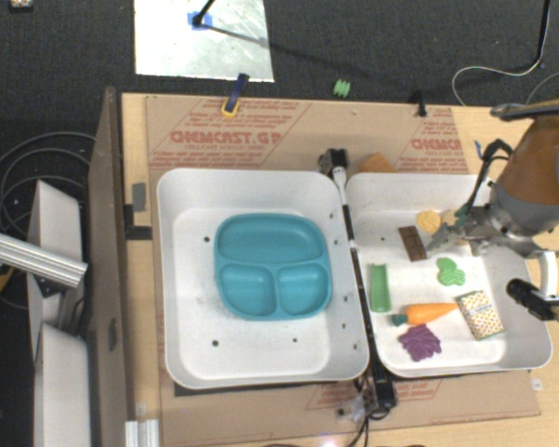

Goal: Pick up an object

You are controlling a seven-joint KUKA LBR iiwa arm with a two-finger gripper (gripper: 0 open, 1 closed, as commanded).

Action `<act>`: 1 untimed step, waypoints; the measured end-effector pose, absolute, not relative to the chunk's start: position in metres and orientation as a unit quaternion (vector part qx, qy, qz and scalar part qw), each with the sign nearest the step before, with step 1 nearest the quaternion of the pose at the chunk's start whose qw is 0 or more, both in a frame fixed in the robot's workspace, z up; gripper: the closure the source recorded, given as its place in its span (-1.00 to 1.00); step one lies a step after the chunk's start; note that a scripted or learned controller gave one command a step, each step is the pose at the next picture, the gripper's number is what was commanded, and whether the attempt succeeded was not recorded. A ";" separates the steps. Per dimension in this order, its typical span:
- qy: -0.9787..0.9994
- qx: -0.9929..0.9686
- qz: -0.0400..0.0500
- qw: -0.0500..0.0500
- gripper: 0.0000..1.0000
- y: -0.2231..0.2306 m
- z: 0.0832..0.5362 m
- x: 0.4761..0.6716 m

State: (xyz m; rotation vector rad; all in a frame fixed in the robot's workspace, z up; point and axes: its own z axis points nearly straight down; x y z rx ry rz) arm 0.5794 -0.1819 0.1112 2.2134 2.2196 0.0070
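Crowded right bin leaves the arm little room for error.

Left to right: a blue three-compartment plastic tray (272,277) in the left bin; a brown bar (411,243), green stick (379,287) and orange toy carrot (427,313) packed close (a neighbour could be knocked aside); the gripper (466,228) hangs above, grip state unclear.

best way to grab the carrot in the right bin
Grip the carrot across its thick orange middle, coming straight down from above. It lies flat and lengthwise, narrow sides free, but the purple grapes sit close below, so keep the pincer fingers clear of them.
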 end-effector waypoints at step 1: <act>0.710 0.705 0.003 0.005 -1.00 -0.180 0.091 0.639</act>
